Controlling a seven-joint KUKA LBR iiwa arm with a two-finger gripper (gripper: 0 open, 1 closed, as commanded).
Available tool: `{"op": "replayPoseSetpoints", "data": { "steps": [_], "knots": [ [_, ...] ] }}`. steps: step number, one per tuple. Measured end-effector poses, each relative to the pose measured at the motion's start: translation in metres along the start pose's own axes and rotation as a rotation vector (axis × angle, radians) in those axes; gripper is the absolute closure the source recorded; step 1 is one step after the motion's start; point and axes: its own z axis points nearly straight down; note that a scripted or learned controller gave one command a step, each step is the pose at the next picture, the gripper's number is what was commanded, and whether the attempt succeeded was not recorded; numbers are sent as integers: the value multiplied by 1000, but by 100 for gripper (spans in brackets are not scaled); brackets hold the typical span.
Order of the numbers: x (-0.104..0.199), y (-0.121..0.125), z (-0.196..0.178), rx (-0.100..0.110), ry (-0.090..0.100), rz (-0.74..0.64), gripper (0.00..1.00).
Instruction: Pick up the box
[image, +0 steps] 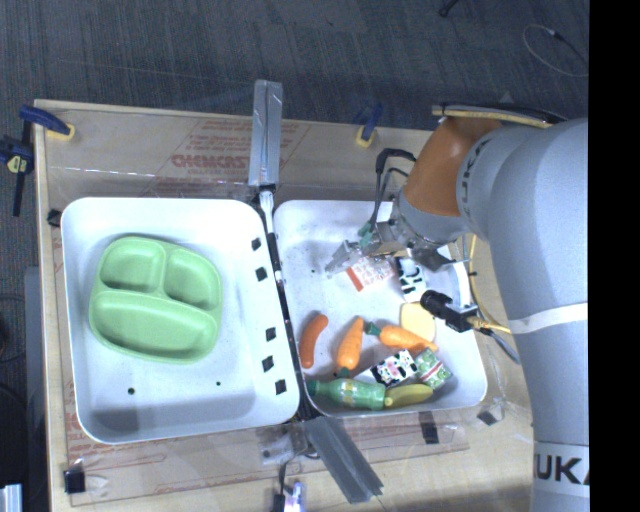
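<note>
One box (369, 270) just below gripper (352, 250)

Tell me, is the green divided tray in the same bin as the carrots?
No, the green tray sits in the left bin; the carrots lie in the right one.

Grey arm (540, 300) runs off the right and bottom edges and covers the right rim of the right-hand shallow white bin (300, 225). Gripper (352, 255) fingers too small and blurred to read; small red-and-white box (368, 271) partly hidden under it, print unreadable.
</note>
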Motion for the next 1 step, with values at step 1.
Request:
{"op": "replayPoseSetpoints", "data": {
  "steps": [1],
  "knots": [
    [-1, 1, -12, -2, -4, -3, 100]
  ]
}}
